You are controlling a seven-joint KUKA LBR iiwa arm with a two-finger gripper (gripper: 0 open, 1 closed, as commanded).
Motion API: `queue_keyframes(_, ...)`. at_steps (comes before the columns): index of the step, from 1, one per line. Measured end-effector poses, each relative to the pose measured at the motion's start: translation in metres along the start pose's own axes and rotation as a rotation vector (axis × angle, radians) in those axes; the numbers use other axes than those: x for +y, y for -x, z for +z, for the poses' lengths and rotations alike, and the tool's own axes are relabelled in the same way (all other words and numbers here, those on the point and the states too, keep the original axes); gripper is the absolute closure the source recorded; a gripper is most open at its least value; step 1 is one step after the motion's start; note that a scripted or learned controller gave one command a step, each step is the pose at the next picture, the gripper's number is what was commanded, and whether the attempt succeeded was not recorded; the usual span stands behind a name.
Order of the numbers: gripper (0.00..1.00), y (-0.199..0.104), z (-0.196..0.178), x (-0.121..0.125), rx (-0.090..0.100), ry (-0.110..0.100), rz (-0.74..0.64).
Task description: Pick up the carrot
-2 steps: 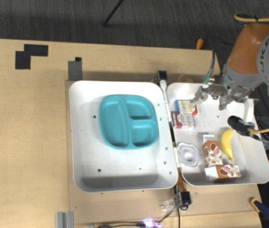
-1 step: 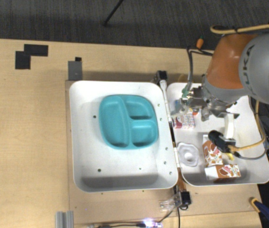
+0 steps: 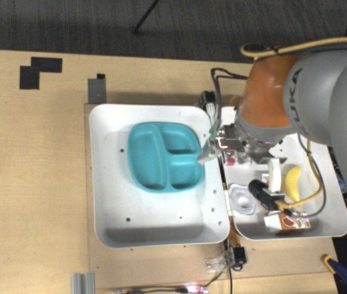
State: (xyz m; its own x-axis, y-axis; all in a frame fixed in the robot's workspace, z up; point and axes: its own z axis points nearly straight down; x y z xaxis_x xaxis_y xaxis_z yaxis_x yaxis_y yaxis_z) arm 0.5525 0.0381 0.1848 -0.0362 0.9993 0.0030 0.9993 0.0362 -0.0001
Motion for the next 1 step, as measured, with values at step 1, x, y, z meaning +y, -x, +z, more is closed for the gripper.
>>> queue_keyframes(1,0.0,0.1248,-0.0783,0.0144,-0.01,0.012,0.094)
